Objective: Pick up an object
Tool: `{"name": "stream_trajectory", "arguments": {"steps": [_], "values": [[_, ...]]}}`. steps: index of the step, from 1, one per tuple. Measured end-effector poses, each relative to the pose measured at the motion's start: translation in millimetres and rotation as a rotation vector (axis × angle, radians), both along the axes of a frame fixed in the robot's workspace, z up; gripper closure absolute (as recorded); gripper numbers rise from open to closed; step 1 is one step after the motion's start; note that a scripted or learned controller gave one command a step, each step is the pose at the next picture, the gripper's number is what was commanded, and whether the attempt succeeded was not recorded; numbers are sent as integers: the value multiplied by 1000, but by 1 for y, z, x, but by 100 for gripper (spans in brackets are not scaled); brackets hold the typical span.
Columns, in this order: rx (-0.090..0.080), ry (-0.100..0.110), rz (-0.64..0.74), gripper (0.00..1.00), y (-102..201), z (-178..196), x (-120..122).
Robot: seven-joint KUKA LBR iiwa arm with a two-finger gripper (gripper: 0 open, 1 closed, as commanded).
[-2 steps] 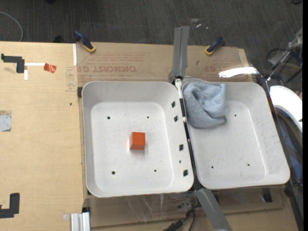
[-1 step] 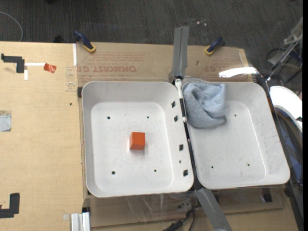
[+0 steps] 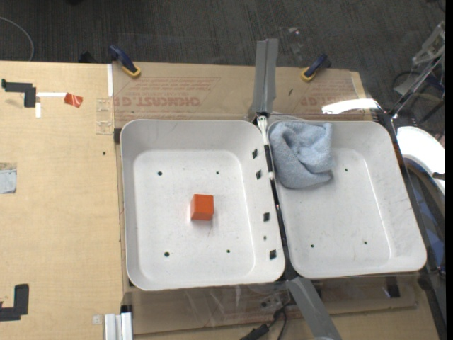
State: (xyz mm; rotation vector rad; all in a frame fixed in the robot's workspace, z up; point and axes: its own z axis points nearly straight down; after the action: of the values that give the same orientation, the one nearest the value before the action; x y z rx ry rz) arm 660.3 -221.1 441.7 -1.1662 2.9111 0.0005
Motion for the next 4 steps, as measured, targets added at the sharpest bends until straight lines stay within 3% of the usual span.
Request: {"name": "stream_trajectory", "arguments": {"steps": [1, 3, 4], "values": [[-1, -1, 406, 0, 0, 0, 0], [-3, -2, 942, 0, 0, 0, 0], [-5, -2, 1550, 0, 7, 0, 0]]}}
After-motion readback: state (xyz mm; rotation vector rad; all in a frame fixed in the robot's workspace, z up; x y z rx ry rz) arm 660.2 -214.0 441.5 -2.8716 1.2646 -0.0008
